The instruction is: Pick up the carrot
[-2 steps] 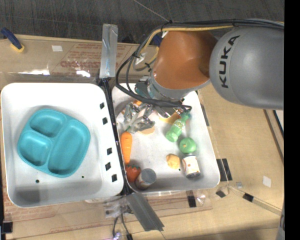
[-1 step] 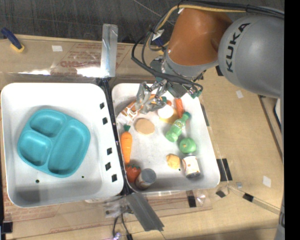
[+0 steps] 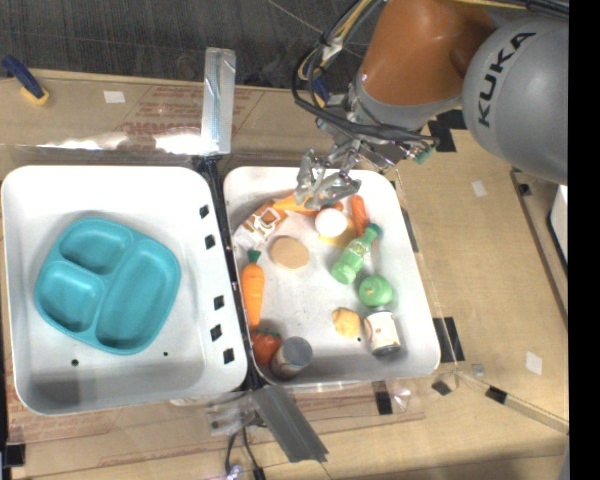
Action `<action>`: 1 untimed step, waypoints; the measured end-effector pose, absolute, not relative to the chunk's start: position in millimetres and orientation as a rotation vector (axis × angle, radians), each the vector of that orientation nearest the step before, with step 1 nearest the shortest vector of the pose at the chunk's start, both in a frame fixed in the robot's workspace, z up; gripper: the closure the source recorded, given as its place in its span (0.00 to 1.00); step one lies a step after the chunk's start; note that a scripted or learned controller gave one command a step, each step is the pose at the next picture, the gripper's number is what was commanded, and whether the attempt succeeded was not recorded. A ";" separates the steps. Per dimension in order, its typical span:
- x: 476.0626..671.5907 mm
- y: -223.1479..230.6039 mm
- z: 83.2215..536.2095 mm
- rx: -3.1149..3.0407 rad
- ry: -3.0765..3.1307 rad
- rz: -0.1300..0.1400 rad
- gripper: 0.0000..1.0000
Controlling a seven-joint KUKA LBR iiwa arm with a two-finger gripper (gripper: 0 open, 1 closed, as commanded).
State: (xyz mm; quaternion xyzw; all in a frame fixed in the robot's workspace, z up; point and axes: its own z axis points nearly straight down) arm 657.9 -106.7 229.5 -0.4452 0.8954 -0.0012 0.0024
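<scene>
The carrot is orange with a small green top and lies lengthwise along the left wall of the right bin, about midway down. My gripper hangs over the back edge of that bin, up and to the right of the carrot and well apart from it. Its two metal fingers stand slightly apart, open, with nothing between them. Right under them lie an orange-yellow packet and a white-and-yellow cup.
The right bin also holds a snack packet, tan disc, slim orange-red piece, green bottle, green fruit, yellow lump, two cans, and a red item just below the carrot. A teal divided plate sits in the left bin.
</scene>
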 end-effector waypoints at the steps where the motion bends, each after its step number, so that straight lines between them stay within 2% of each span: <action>1: 657.8 -161.9 233.6 -1.553 2.726 -0.005 1.00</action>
